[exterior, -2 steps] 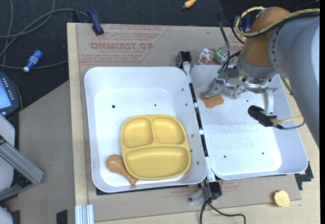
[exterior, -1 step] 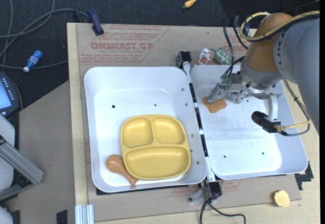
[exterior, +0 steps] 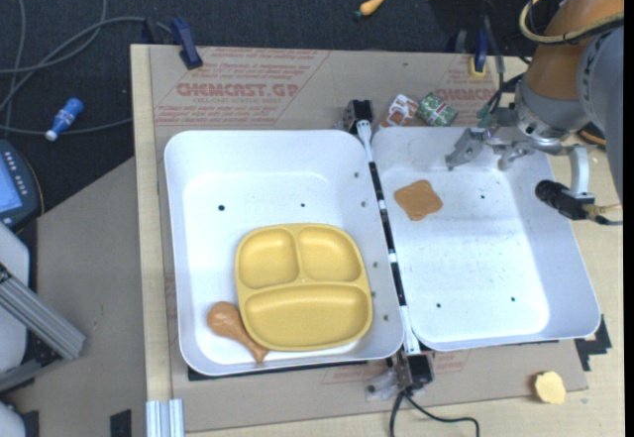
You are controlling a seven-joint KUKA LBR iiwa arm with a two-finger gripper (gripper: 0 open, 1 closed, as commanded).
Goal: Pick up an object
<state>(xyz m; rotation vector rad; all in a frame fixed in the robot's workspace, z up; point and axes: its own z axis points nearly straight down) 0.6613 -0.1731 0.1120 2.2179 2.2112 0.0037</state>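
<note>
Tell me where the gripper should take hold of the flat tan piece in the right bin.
The tan piece lies flat and thin on the right bin floor, clear of walls. Probably best to descend from above and pinch across its narrower width, the gripper fingers straddling opposite edges.

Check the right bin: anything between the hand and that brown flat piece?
Nothing visible. The hand hovers at the back of the right bin, and the brown flat piece lies alone on the bin floor down-left of it. Bare white floor between them. The yellow tray and drumstick are in the left bin.
</note>
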